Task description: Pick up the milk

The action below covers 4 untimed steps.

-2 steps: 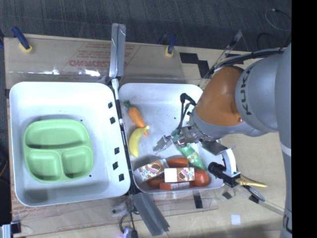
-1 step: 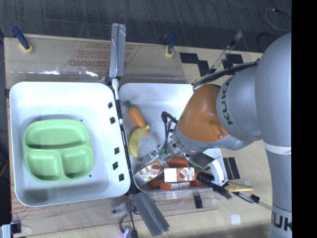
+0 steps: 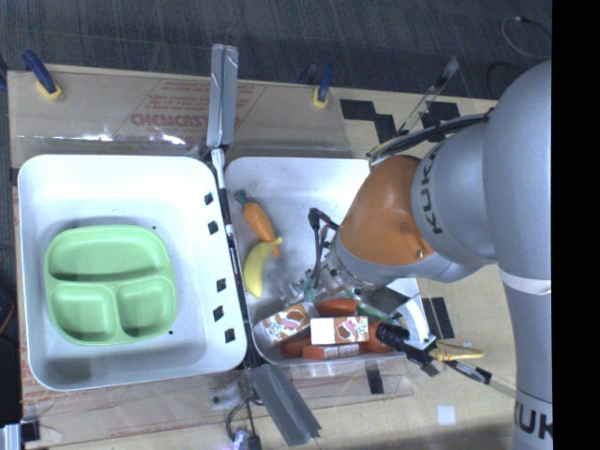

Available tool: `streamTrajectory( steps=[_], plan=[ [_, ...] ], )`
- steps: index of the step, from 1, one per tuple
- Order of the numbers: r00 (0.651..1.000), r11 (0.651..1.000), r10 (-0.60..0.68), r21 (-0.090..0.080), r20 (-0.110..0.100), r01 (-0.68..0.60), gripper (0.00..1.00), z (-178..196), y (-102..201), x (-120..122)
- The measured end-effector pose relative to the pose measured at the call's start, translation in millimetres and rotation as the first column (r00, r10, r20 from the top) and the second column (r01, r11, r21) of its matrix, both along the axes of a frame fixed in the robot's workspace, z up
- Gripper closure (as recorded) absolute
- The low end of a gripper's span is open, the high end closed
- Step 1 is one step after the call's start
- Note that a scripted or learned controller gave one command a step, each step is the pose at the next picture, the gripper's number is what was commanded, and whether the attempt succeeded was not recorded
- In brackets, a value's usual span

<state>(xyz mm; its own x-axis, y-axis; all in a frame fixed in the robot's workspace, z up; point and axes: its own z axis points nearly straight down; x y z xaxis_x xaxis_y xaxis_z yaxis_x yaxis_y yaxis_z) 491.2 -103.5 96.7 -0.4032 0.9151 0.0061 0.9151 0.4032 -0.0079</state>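
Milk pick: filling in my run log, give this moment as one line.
arm over right bin | milk lying near front wall, ungrasped | banana, carrot beside | green tray in left bin

A small white-and-red milk carton point(image 3: 338, 330) lies flat at the right bin's near edge.

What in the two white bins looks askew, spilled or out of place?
Nothing looks spilled or damaged. The small white milk carton and brown patterned carton lie tipped on their sides, crowded against the right bin's near wall.
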Motion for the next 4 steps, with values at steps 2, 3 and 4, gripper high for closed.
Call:
streamTrajectory(
  steps=[2,3,4],
  plan=[
    [0.885,0.885,-0.465,-0.005,0.005,0.465,1.0,93,146,-15],
    [0.872,0.872,-0.489,-0.007,0.003,0.489,1.0,103,193,-16],
    [0.9,0.9,-0.435,-0.008,0.003,0.435,1.0,101,281,-16]
  ],
)
